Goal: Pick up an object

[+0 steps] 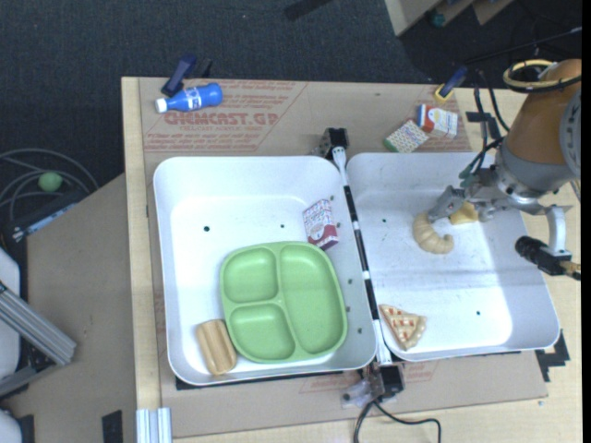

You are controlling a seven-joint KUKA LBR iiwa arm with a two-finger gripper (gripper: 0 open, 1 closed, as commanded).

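A tan croissant [432, 235] lies in the right bin [489, 293], near its back middle. My gripper [456, 208] hangs low just above and to the right of the croissant, right at its upper end. A small yellowish piece [464, 213] shows right under the gripper; whether it is held I cannot tell. A waffle wedge [404, 326] rests at the right bin's front left corner. In the left bin [185, 201] sit a green divided plate [282, 301], a tan bun [214, 346] and a red-and-white packet [319, 222].
On the bench behind the bins lie a blue-and-white bottle [189, 97] and two small cartons [406, 137] [441, 120]. The arm's orange band [536, 127] stands over the right bin's back right corner.
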